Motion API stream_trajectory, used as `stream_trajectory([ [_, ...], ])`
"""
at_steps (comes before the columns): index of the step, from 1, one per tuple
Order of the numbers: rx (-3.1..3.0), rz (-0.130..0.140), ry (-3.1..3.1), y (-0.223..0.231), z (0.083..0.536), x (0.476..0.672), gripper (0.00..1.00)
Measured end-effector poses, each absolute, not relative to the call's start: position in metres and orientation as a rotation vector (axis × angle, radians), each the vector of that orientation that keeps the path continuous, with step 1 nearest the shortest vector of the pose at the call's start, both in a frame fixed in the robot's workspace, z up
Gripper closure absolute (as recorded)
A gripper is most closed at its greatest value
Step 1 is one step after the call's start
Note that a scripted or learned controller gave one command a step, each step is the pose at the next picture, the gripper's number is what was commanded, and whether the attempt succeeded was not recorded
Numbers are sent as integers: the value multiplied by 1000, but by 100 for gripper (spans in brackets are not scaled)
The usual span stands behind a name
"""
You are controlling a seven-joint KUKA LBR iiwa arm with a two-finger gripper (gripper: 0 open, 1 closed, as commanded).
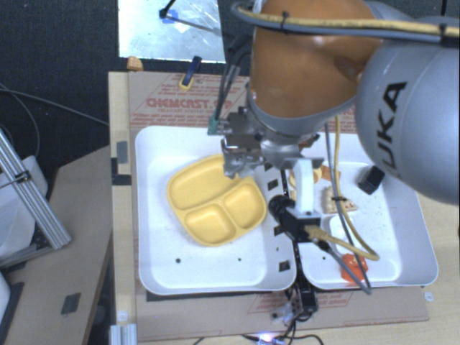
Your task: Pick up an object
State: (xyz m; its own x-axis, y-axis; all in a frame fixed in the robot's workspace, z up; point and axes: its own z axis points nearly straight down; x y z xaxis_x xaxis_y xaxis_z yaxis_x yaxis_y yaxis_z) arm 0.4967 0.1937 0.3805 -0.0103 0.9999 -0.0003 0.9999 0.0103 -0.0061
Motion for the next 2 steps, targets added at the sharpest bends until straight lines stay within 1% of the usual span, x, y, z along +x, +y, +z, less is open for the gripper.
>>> stream_trajectory([
  [1, -2213, -16, -2233, 237, 462, 492, 100],
  [2, -2217, -18, -2231, 235, 540, 500, 100],
])
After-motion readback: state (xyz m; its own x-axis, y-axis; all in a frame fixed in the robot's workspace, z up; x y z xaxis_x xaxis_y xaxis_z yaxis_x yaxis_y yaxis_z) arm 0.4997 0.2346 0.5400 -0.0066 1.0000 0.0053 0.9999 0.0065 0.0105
